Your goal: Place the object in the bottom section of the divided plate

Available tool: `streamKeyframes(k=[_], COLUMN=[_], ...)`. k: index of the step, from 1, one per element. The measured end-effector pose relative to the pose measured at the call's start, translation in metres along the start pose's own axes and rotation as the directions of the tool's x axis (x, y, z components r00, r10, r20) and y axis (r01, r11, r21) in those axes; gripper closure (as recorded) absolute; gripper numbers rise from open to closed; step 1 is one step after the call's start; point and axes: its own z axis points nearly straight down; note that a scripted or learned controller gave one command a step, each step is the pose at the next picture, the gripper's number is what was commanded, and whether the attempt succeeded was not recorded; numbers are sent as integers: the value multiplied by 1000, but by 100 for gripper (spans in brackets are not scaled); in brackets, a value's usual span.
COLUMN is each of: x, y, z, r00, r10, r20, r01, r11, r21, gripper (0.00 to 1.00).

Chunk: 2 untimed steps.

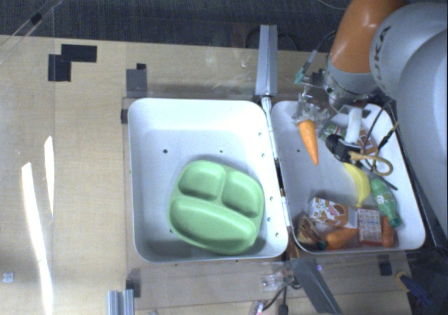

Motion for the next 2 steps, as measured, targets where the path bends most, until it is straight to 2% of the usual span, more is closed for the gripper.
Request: streamKeyframes(k=[1, 2], x=[0, 53], y=[0, -66], z=[0, -9], r00=[1000, 920], r10=[0, -391], r20=[0, -2], r01=[0, 391], r11=[1000, 920], r21=[0, -1], gripper=[0, 0])
